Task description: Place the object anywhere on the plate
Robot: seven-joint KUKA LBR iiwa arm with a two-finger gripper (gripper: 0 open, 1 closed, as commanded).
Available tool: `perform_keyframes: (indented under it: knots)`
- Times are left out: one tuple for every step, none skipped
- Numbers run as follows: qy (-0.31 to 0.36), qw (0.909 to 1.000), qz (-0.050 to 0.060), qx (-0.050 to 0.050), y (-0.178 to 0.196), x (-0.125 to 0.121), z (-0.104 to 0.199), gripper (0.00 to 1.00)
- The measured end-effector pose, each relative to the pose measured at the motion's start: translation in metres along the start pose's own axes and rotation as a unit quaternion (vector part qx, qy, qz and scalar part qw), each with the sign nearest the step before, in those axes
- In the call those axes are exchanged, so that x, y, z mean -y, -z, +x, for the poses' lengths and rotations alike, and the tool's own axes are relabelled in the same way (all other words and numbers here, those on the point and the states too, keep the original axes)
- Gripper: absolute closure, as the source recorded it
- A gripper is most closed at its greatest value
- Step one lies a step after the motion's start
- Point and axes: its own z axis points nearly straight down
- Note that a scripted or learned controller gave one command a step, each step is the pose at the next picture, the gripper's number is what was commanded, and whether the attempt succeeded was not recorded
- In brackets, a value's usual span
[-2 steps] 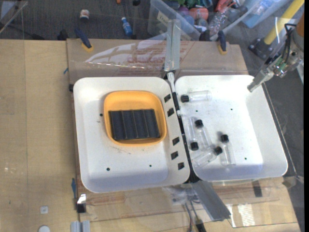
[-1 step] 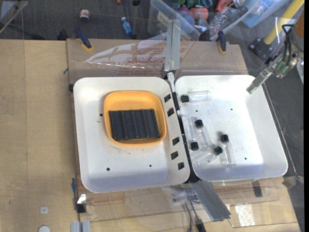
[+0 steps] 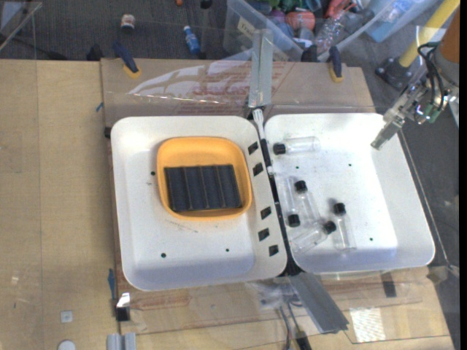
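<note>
Claw (image 3: 381,138): upper right of frame, above right bin's (image 3: 408,195) edge; spread or pressed together, cannot tell
Plate (image 3: 203,149): orange, left bin (image 3: 139,246)
Vials (image 3: 321,214): clear, right bin

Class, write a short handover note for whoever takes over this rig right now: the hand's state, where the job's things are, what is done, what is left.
Hand: over the upper right corner of the right bin, with nothing seen between its fingers; open or shut cannot be told.
Things: several clear vials with black caps lie in the right bin. The orange plate sits in the left bin with a dark ribbed block on it.
Done: no vial picked up yet.
Left: grasp one vial, carry it across and set it on the plate.
</note>
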Motion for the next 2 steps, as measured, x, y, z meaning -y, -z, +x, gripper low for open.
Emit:
perform_keyframes:
  knots:
    - [-0.006, 1.0000, -0.001, 0.002, 0.0164, 0.0112, 0.0008, 0.00]
    - [0.005, 1.0000, 0.000, 0.001, 0.0087, 0.0103, -0.0009, 0.00]
